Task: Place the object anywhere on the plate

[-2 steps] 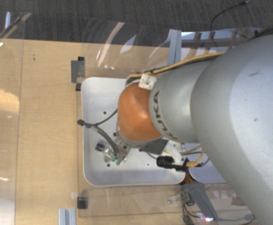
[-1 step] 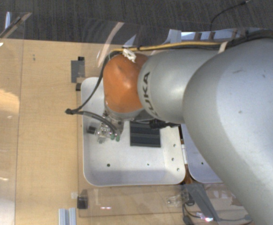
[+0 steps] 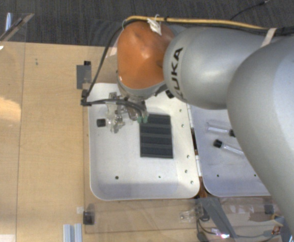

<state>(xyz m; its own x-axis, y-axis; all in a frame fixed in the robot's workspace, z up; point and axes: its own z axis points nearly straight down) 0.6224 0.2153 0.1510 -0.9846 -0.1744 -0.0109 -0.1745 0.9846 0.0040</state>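
A dark grey ribbed rectangular plate (image 3: pixel 156 135) lies flat in the middle of the left bin (image 3: pixel 136 185). My gripper (image 3: pixel 117 120) hangs over the bin's upper left part, just left of the plate's top edge, under the orange wrist band. A small black object (image 3: pixel 101 122) sits on the bin floor close to the gripper's left side, apart from the plate. I cannot see whether anything is held.
The right bin (image 3: pixel 227 183) holds two clear tubes with black caps (image 3: pixel 226 146), partly hidden by the arm. The big grey arm covers the upper right. A black cable (image 3: pixel 94 87) runs along the left bin's upper left corner. Bare wooden bench (image 3: pixel 41 145) lies to the left.
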